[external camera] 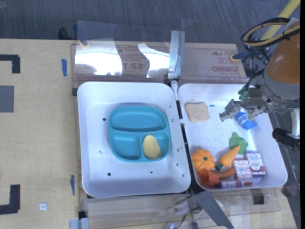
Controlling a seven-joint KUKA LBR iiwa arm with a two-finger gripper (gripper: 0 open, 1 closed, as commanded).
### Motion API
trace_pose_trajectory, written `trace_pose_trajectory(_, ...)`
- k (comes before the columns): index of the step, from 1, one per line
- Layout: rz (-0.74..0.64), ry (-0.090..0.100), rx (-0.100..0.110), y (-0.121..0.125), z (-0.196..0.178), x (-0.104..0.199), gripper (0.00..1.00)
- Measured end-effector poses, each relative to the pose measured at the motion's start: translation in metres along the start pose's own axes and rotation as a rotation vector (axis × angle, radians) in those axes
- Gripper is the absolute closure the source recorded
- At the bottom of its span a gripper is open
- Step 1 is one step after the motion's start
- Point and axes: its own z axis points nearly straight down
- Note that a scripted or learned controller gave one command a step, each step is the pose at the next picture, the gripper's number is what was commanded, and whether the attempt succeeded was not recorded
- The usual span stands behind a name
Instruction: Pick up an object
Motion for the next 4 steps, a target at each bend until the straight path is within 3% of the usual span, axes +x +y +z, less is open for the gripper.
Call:
trace_pose_trajectory(1,0.237,-0.001,0.001,0.048,0.043,-0.064,0.00)
trace_pose_trajectory(2,0.233,0.000,-0.007,0.063,0.134,-0.083,0.00)
trace_pose_trajectory(3,0.306,-0.001,-0.004,0.087,0.146,-0.070,0.00)
trace_pose_trajectory(4,0.304,-0.004,-0.010,0.089,0.133,-0.071,1.00)
